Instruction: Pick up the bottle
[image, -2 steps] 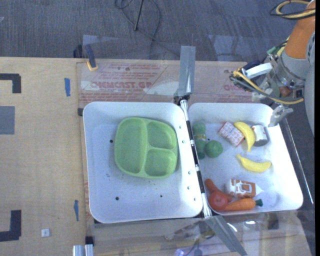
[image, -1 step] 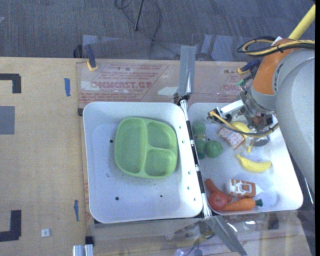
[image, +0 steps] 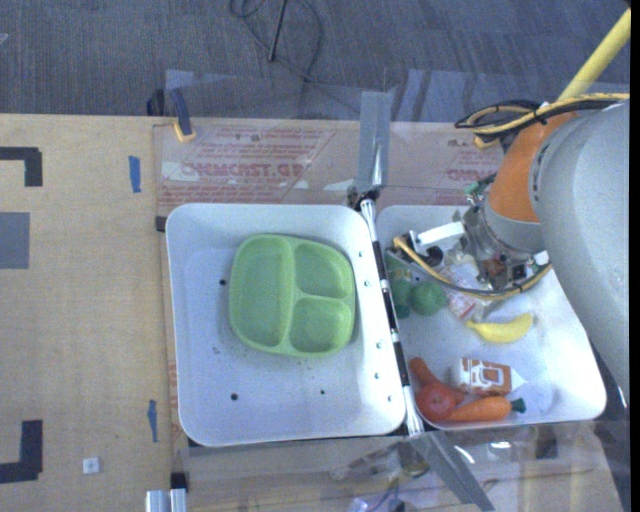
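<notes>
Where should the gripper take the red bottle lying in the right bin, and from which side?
Probably the neck, from straight above. The red bottle lies flat in the near-left corner of the right bin, slim neck pointing up the view, away from the carrot that lies against its wide body. The bin wall is close on its left, so close across the neck, not along it.

The gripper hangs low in the right bin, crowded on most sides. Just left of it sit green items against the bin wall; right below it lies a banana. Farther below, a small carton, a carrot and a red item block the near corner. Open floor lies in the left bin around the green divided plate.
</notes>
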